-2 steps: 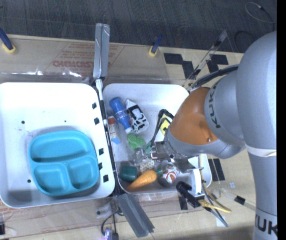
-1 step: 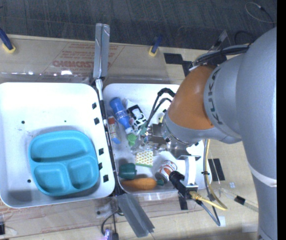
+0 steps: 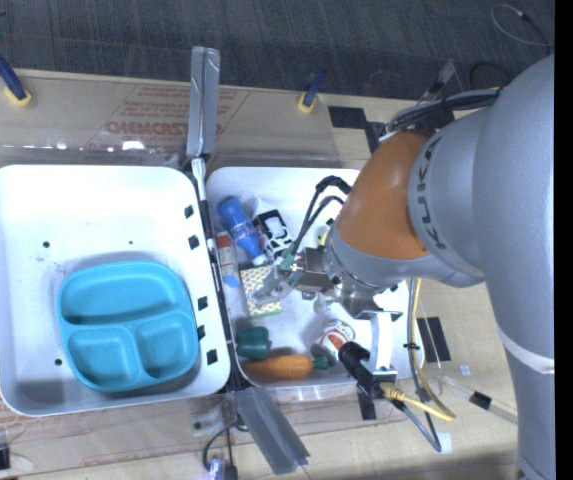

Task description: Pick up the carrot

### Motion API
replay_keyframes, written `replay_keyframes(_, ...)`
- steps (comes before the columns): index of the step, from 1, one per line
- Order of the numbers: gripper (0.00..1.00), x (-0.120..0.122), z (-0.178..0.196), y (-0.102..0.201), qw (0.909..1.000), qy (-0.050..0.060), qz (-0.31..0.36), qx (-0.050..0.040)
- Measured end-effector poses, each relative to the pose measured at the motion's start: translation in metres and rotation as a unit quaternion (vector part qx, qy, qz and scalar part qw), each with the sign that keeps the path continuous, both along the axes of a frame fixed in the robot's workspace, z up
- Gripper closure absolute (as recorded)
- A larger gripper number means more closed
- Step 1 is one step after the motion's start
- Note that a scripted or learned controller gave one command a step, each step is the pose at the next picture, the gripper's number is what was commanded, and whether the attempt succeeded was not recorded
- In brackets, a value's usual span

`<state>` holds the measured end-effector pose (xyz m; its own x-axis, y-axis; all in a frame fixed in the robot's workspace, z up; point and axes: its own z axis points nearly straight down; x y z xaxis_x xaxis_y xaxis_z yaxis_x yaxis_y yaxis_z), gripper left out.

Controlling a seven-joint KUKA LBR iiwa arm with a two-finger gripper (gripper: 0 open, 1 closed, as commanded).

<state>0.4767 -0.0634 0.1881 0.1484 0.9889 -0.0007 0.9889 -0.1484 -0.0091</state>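
Carrot (image 3: 278,367), blue bottle (image 3: 238,222), blue tray (image 3: 124,296): one of each

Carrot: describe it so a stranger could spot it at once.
Of the two white bins, take the right bin, not the one holding the blue tray. Along its edge nearest the bottom of the view lies the carrot, just below a dark green object. It is the only long, tapered orange thing lying there.

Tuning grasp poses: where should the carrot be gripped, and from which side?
Grip the carrot at mid-body from above, closing across its width. It lies flat along the near wall of the right bin. A green object crowds its left end, so probably favour the right half.
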Motion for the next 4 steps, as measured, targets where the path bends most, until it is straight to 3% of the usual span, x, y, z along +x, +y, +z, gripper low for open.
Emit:
replay_keyframes(1,0.00,0.113,-0.001,0.001,0.9951,0.000,0.099,0.0005)
replay_keyframes(2,0.00,0.021,0.000,0.066,0.9896,0.001,0.144,0.0010)
replay_keyframes(3,0.00,0.071,-0.001,0.108,0.9845,0.000,0.175,0.0007)
replay_keyframes(4,0.00,0.180,0.113,0.162,0.9108,-0.002,0.413,0.0020)
